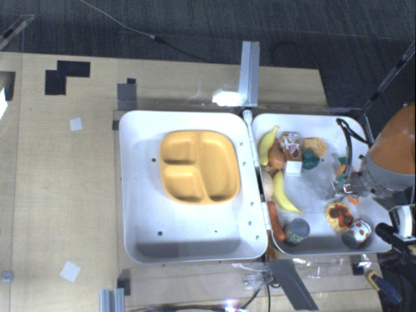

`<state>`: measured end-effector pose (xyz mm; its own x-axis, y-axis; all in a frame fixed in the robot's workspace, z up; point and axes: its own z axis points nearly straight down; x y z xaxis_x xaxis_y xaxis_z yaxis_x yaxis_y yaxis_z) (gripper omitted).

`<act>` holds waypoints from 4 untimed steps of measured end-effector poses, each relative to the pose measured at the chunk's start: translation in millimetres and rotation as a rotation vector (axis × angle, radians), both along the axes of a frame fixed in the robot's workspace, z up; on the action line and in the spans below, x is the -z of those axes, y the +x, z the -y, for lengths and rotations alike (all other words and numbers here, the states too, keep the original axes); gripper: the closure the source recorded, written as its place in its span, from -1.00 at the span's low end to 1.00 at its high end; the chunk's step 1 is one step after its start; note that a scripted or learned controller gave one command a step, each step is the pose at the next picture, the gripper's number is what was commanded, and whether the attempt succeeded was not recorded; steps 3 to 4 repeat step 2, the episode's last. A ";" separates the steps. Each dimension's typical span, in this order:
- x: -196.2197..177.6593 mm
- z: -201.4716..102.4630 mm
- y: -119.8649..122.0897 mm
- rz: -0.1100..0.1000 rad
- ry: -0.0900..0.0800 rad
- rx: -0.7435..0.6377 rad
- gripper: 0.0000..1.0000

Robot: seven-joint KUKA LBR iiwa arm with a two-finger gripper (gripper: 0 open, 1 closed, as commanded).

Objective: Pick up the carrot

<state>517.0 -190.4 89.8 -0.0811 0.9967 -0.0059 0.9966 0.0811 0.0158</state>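
Note:
A small orange piece with a green tip, which I take for the carrot (342,168), lies near the right side of the right bin (316,242). My gripper (346,188) hangs low in that bin just below and beside it, under the orange wrist band. The gripper body hides part of the carrot, and I cannot tell whether the two touch. Another bit of orange shows at the gripper's lower edge.
The right bin also holds two bananas (268,145), a white block (294,168), a teal item (311,161), a red sausage-like piece (276,221), a grey can (298,229) and a pizza-like piece (338,214). A yellow divided plate (198,166) sits in the left bin (140,194).

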 end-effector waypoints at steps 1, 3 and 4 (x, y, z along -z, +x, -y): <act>0.2 14.2 -12.7 0.001 0.004 0.161 1.00; 1.2 8.0 35.0 -0.002 0.009 0.498 1.00; 1.2 8.0 35.0 -0.002 0.009 0.498 1.00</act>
